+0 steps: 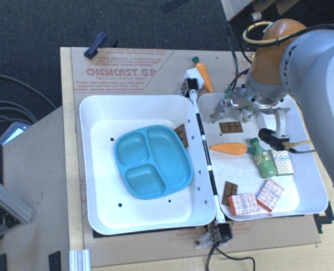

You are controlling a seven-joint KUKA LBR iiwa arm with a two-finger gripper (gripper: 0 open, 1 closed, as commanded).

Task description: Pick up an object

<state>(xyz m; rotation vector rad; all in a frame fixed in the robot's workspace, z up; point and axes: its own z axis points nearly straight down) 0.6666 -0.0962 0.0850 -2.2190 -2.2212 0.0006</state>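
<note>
Arm's bulk hides the right bin's far corner; gripper hangs above the chocolate bar, grip unreadable. Nearby: carrot, green bottle, 2 red-checked packets. Blue plate fills left bin.

The blue plate fills the left bin's middle, leaving bare rim strips. The right bin is crowded: carrot, green bottle, boxes at lower right.

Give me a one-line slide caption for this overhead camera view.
KUKA arm's gripper over the right bin of toy food; blue divided plate in the left bin.
</note>
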